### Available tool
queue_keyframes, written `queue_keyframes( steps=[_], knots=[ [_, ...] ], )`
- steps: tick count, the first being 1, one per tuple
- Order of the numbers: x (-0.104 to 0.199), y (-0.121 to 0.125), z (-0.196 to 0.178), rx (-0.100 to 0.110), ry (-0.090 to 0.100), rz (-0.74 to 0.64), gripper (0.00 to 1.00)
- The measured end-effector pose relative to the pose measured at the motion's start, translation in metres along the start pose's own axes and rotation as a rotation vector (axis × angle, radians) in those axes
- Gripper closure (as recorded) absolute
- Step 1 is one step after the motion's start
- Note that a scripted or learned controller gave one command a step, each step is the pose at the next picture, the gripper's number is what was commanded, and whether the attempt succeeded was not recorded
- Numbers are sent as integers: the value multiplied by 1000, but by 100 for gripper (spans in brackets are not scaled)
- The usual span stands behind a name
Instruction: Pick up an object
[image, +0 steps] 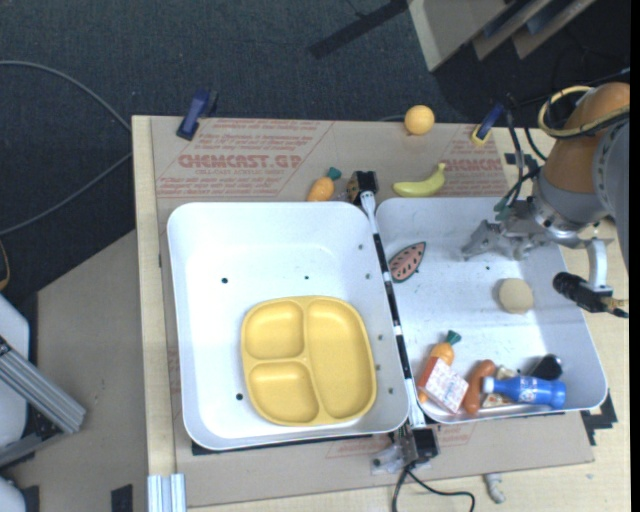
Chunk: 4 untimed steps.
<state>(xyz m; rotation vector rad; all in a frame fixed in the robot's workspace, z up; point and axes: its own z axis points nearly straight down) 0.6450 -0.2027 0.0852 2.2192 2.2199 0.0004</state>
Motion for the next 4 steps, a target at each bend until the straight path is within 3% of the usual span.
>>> queue_keyframes(
  steps=[1, 2, 3, 4],
  knots=[
    [-15, -81, 1, 6, 10, -2, 0],
    [-17, -81, -9, 2, 4, -2, 100],
    [36, -82, 1, 4, 3, -1, 100],
    [114, -111, -101, 0, 2, -2, 100]
  ],
)
